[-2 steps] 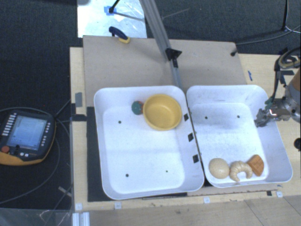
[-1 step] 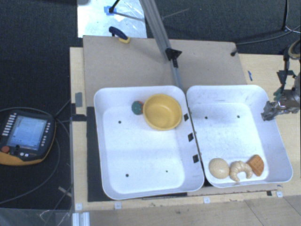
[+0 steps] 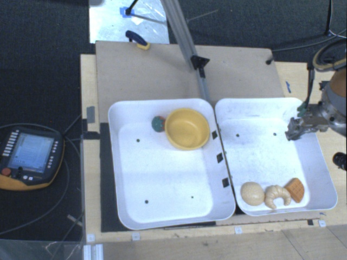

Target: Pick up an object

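My gripper (image 3: 295, 130) hangs over the right edge of the right bin (image 3: 260, 108), with nothing visible between its fingers. At that bin's front lie a round beige bun (image 3: 251, 193), a pale croissant (image 3: 277, 196) and an orange waffle piece (image 3: 295, 189), close together and well in front of the gripper. The left bin (image 3: 162, 199) holds a yellow bowl (image 3: 187, 129) near its back right, with a small dark green ball (image 3: 158, 124) touching the bowl's left side.
A grey pole (image 3: 181, 28) slants across the board behind the bins. A teach pendant (image 3: 30, 156) lies on the floor at the left. A yellow-and-blue clamp (image 3: 137, 39) sits at the board's back edge.
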Robot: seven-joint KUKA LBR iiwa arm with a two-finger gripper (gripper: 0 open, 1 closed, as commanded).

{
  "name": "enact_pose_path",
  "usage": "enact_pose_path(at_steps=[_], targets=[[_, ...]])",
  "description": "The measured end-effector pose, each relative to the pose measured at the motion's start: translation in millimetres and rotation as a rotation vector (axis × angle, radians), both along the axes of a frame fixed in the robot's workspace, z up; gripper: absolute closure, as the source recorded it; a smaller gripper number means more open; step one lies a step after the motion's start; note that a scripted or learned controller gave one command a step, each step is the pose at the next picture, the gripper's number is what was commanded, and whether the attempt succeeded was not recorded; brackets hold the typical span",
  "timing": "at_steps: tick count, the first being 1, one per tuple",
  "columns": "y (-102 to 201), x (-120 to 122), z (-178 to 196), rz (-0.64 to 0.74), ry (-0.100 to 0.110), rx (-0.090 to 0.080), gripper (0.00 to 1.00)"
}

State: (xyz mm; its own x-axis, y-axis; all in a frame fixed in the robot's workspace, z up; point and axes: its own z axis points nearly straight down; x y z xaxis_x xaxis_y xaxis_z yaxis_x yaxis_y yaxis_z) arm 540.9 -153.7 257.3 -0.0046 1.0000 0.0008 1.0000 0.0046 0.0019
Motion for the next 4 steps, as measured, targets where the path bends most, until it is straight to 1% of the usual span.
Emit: enact_pose_path(at_steps=[1, 2, 3, 4], targets=[[42.2, -3.6, -7.5, 0.0, 0.001, 0.0, 1.0], [95.6, -7.3, -20.8, 0.0, 0.002, 0.0, 1.0], [150.4, -14.6, -12.3, 0.001, 0.0, 0.001, 1.0], [202.3, -19.1, -26.5, 0.0, 0.002, 0.0, 1.0]])
